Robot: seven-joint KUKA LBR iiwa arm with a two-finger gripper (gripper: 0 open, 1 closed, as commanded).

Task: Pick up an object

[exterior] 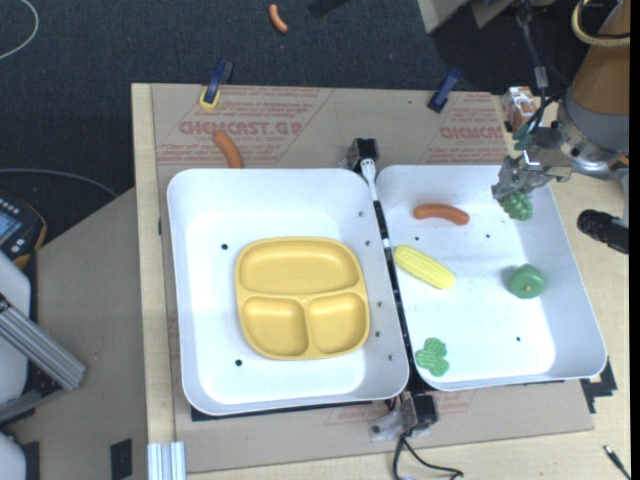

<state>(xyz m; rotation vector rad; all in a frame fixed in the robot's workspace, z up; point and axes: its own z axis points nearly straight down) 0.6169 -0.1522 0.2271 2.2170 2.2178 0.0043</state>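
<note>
My gripper (516, 194) hangs over the far right corner of the right bin (560, 353), under the grey wrist with its orange band. A small green broccoli piece (517, 206) sits between the fingertips, and the fingers look shut on it. Lying in the same bin are an orange sausage (441, 213), a yellow corn cob (423, 267), a round green fruit (526, 282) and a green leafy piece (432, 356) near the front edge.
The left bin (200, 218) holds a yellow divided plate (300, 296). A black clip (365, 154) sits where the two bins meet at the back. Another orange sausage (228, 149) lies on the cardboard behind the left bin. Cables hang behind my arm.
</note>
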